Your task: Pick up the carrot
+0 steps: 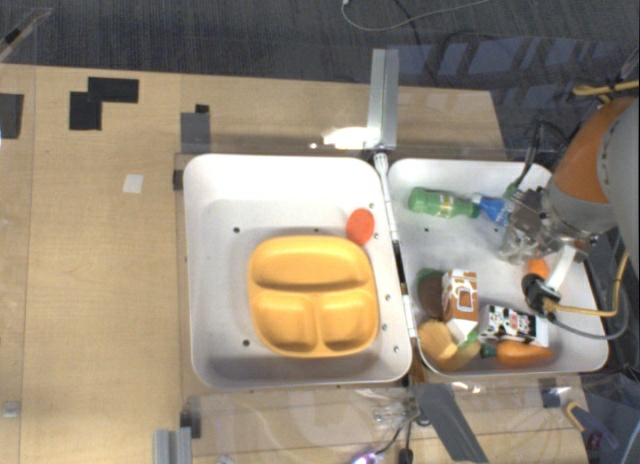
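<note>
Yellow divided tray [312,292] fills the left bin [215,252], an orange ball [360,224] at its upper right corner. Right bin [455,237]: green bottle [442,203] up top, carrot [522,354] along the bottom edge. Gripper [525,237] hangs at right; grip state unclear.

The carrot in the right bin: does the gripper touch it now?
Apart. The camera view shows the carrot lying at the near edge of the right bin, while the gripper hangs farther back, with bare white bin floor between them.
</note>
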Controlling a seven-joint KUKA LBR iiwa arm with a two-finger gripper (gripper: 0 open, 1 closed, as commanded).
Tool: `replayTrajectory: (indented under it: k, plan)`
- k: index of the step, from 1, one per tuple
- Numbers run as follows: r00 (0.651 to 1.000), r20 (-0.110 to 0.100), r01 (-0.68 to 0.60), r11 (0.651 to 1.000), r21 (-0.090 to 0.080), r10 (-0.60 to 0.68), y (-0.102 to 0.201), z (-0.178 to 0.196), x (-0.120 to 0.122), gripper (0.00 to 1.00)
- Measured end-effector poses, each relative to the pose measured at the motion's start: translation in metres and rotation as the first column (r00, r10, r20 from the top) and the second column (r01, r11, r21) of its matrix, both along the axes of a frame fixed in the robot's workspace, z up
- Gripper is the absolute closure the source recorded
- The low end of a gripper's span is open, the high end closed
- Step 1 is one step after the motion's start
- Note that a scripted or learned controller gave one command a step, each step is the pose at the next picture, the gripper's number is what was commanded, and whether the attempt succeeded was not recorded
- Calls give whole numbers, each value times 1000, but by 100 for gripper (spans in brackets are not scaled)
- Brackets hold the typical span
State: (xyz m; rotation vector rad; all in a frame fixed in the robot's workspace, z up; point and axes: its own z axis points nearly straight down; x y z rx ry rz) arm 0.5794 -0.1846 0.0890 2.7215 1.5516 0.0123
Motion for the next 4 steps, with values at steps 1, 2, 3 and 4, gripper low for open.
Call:
replayTrajectory:
  k: [1, 2, 3, 4]
  plan:
    - [1000, 3, -11, 1000, -2, 11, 1, 12, 2, 100]
    - [994, -4, 111, 994, 2, -111, -8, -1, 37, 100]
    - [995, -1, 99, 995, 1, -99, -6, 11, 39, 100]
    - [996, 2, 87, 996, 0, -87, -5, 23, 41, 100]
